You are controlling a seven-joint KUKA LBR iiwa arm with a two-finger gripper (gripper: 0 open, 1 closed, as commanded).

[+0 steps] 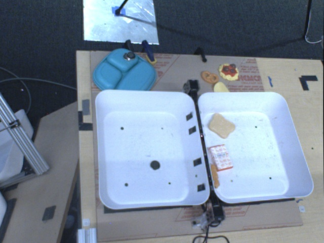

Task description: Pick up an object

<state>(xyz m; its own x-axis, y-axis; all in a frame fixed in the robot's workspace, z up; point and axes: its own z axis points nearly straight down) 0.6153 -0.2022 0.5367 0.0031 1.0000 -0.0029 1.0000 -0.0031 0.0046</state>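
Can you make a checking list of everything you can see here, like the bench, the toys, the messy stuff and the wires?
Surface: a brown bench bears two white bins side by side, the left bin and the right bin.
Job's things: in the right bin, a tan bread-shaped piece, a small red and white packet and a thin orange stick by the left wall. In the left bin, a small dark round thing.
Clutter: behind the bins, a blue divided tray and three small toy foods.
Grippers: nothing seen.
Cables: a dark cable crosses the floor; wires hang at the front edge.
Surroundings: dark carpet, a shiny metal sheet, a metal frame at left.
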